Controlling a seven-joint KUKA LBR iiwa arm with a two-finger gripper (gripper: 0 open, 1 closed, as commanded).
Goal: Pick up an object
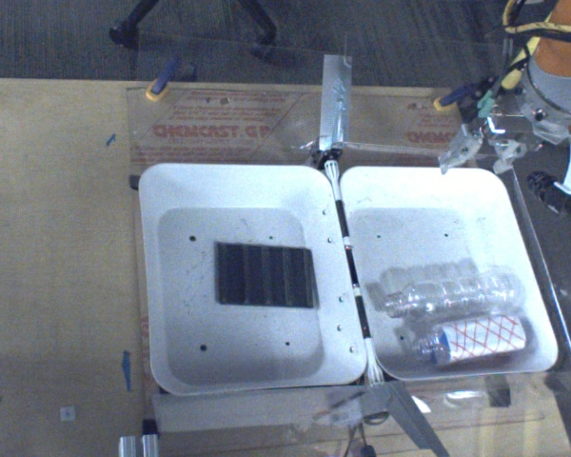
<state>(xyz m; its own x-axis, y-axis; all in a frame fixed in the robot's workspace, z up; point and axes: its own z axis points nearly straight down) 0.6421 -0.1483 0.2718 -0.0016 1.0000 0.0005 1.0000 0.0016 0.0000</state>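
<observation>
My gripper (480, 152): it hangs over the far right corner of the right bin, at the bin's far rim. My two fingers (460, 150) point down and stand apart, open, with nothing between them.
My arm (555, 60): it comes in from the upper right, the orange band above the grey wrist, with yellow and black cables looped beside it.
Right bin (409, 208): white and shallow. Its far half is bare; two objects lie in its near half.
Clear plastic bottle (449, 288): it lies on its side across the near half of the right bin, its long axis running left to right.
Second bottle (473, 338): it lies just nearer than the clear one, close beside it, against the bin's near wall. It has a white label with a red criss-cross pattern, and its blue cap end points left.
Left bin (171, 208): white, touching the right bin along the middle seam.
Dark ribbed rectangle (265, 275): it lies flat in the centre of the left bin, well apart from my gripper.
Bench (48, 255): tan surface around both bins.
</observation>
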